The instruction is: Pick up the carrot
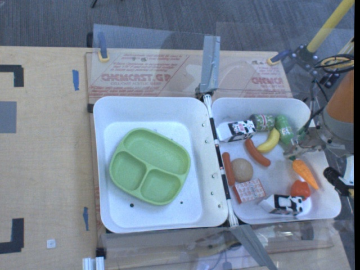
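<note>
Currently the carrot point(305, 173) lies in the right bin point(329, 210), near its right wall, just above a red item point(300, 188). The gripper point(306, 145) sits just above the carrot's upper end; finger state cannot be determined. A green divided plate point(149, 166) occupies the left bin point(107, 207).

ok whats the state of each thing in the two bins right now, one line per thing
carrot: lying flat in the right bin, near its right wall, not gripped
gripper: low over the right bin, just above the carrot
banana: lying flat, curved, beside a green bottle
green bottle: lying on its side
green plate: right way up in the left bin, compartments bare
left bin: holds the plate
</note>
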Controlling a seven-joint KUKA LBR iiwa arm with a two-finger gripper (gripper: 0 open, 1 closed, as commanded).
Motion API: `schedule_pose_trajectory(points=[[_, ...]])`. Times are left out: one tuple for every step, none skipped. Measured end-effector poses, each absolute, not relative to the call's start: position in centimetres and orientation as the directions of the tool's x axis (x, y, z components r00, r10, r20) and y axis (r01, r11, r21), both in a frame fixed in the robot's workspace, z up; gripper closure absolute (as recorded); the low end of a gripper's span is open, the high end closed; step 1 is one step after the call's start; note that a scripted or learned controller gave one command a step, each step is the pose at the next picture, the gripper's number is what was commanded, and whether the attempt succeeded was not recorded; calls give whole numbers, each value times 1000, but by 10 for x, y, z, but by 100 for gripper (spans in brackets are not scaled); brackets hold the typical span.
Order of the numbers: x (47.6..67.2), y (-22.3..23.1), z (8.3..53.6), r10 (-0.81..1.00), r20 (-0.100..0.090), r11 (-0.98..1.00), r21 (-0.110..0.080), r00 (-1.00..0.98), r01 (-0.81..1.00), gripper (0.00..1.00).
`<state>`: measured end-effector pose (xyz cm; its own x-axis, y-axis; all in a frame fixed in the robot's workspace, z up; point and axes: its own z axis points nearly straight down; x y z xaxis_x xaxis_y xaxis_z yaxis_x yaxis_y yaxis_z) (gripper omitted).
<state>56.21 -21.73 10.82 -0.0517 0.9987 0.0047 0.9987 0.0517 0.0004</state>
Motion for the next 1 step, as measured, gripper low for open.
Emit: schedule_pose_trajectory(points=[[561,-133,208,1000,0,-16,7,16,1000,100]])
